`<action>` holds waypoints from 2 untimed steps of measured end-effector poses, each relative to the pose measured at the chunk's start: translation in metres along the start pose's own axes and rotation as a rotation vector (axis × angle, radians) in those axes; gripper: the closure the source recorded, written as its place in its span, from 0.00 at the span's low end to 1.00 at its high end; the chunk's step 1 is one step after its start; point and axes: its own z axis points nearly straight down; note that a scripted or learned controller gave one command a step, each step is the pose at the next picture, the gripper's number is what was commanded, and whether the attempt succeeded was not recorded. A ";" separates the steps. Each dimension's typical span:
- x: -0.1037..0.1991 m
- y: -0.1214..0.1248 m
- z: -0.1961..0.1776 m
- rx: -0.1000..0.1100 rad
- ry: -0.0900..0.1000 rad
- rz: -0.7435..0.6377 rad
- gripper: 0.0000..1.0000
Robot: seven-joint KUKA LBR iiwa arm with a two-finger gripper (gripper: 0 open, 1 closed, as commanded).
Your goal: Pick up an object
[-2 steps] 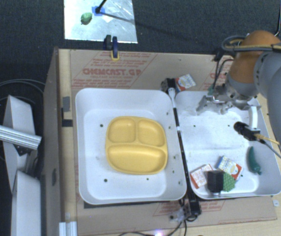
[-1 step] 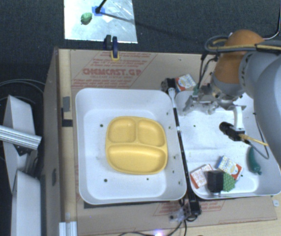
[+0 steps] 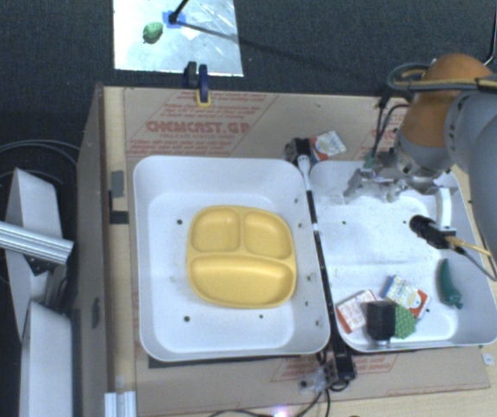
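Both bins white: left bin [image 3: 157, 233], right bin [image 3: 353, 233]. Divided tray [image 3: 240, 256] pale yellow. Small packets [image 3: 402, 295] white with red-orange print. Block [image 3: 381, 321] black. Slim object [image 3: 448, 283] dark green. Arm [image 3: 483, 129] grey, orange band.

Left bin [image 3: 157, 259] carries the divided plate [image 3: 240, 256] at its middle. Right bin [image 3: 483, 320] alongside: packets [image 3: 353, 311] in the near corner, brush [image 3: 448, 285] by the right wall, hand [image 3: 372, 185] over the far end.

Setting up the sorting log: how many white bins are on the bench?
2. The left bin holds a yellow divided plate; the right bin holds small items. None seem hidden.
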 end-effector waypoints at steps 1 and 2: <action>0.000 0.000 0.000 0.000 0.000 -0.001 0.00; 0.045 -0.018 0.000 0.001 0.001 -0.003 0.00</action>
